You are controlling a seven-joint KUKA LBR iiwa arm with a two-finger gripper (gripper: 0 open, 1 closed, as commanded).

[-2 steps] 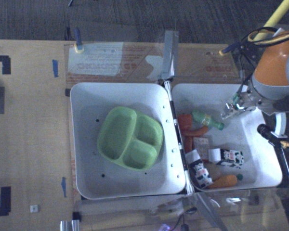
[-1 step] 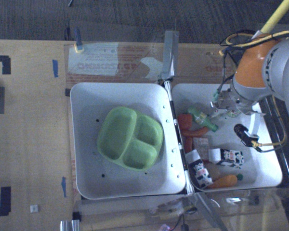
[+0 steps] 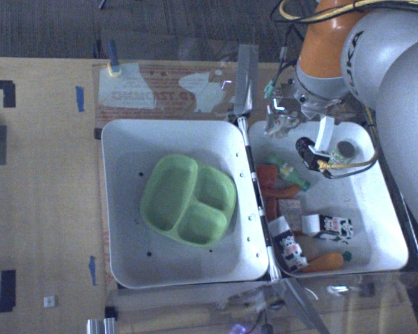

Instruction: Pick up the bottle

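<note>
Looking down on two white bins side by side. In the left bin (image 3: 118, 256), just a green plate (image 3: 188, 199) with three hollows, lying flat in the middle and well out of the way of the job.

In the right bin (image 3: 386, 207), a heap of small toys, bunched along the left wall and the lower end. Probably tipped in any old way, to make picking a real test.

Near the top of that heap, probably the bottle (image 3: 294, 176): a small green thing lying on its side, touching a red piece (image 3: 268, 175). Too small and blurry to be sure. Lower in the frame, two cow-spotted cartons (image 3: 334, 226), and down by the bin's lower rim an orange carrot (image 3: 327, 261).

At the upper right of the frame, the gripper (image 3: 282, 125), hanging under the orange band (image 3: 331, 30) over the upper end of the right bin. Close to the bottle but apart from it, a little higher in the frame. Holding nothing that can be seen. Cannot tell whether wide or narrow, being blurry and mixed up with wires.

Looks like the pick is not yet made. Next, most likely, a small slide toward the lower part of the frame, then straight down. Tricky, with the bottle lying flat, pressed against the red piece and near the bin wall. Easy to grab the wrong toy or just push the heap.
</note>
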